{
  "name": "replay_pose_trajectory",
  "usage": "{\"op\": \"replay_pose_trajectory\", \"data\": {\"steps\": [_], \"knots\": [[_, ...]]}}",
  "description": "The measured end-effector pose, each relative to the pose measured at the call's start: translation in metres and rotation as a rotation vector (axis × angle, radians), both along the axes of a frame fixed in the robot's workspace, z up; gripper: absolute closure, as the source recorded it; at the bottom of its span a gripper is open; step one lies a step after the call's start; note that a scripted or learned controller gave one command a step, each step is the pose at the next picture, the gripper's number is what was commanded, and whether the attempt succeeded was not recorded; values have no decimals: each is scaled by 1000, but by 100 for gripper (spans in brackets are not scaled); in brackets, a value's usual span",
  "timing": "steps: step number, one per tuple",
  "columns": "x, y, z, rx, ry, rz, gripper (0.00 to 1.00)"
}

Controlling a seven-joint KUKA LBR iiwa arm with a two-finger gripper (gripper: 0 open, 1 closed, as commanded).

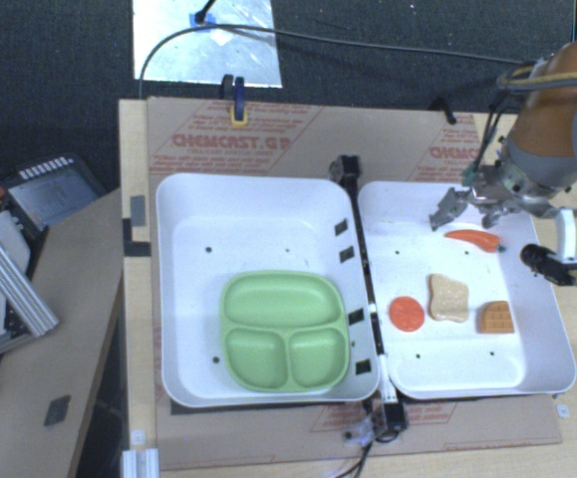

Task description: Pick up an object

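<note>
Right now I'm in the approach: my claw (470,207) hangs over the far part of the right bin (537,366), fingers spread and gripping nothing. Just near of it lies the orange strip (473,238); nearer still sit a red disc (406,313), a bread piece (448,298) and a brown waffle (496,317). Next I'd judge a short drop onto the strip, then closing.

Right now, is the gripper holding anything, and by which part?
Nothing is held. The gripper hangs over the right bin, just above the orange-red strip, with nothing between its fingers.
</note>
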State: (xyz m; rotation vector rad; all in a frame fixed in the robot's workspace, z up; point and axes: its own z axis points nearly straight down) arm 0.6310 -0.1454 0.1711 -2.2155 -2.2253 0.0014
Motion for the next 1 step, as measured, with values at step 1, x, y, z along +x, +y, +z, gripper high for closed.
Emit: {"op": "replay_pose_trajectory", "data": {"steps": [1], "knots": [[9, -4, -48, -1, -1, -1, 0]]}}
